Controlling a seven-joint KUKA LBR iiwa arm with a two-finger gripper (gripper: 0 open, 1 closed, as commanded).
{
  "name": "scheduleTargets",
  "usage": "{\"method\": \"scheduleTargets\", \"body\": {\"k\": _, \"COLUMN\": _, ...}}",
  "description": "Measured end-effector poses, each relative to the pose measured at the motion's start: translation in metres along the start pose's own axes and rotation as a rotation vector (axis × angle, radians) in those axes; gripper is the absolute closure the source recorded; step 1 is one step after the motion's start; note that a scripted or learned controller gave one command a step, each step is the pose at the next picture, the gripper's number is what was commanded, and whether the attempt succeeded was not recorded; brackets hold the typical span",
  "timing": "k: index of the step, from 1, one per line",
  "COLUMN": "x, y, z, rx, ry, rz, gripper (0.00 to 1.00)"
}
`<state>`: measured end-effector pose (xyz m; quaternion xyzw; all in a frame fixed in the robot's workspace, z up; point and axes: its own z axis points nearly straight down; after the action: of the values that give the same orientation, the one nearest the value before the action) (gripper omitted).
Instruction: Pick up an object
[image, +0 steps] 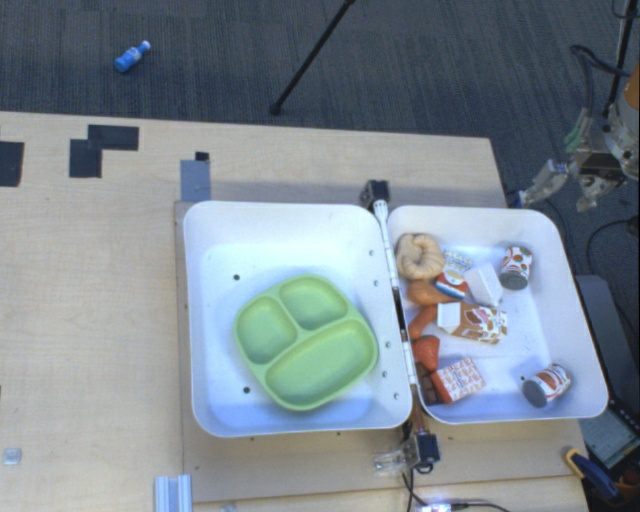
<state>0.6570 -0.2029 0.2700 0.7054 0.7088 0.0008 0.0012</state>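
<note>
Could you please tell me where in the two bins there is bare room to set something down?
Bare floor rings the green plate in the left bin. In the right bin, only the strip between the two cans is free; its left side is crowded.

bins (200, 300): 2 | green plate (305, 342): 1 | cans (515, 267): 2 | bagel (418, 255): 1 | red-white carton (458, 380): 1

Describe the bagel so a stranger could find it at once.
Look in the right bin, the one holding the small items. The bagel lies at its top left corner, beside the divider. It is the one tan ring among cans and cartons.
</note>
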Motion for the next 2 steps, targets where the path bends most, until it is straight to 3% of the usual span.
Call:
{"method": "scheduleTargets", "body": {"k": 1, "x": 0.041, "y": -0.044, "z": 0.102, "rx": 0.003, "ry": 0.002, "rz": 0.001, "gripper": 0.0}}
{"method": "scheduleTargets", "body": {"k": 2, "x": 0.102, "y": -0.066, "z": 0.184, "rx": -0.003, "ry": 0.0, "rz": 0.001, "gripper": 0.0}}
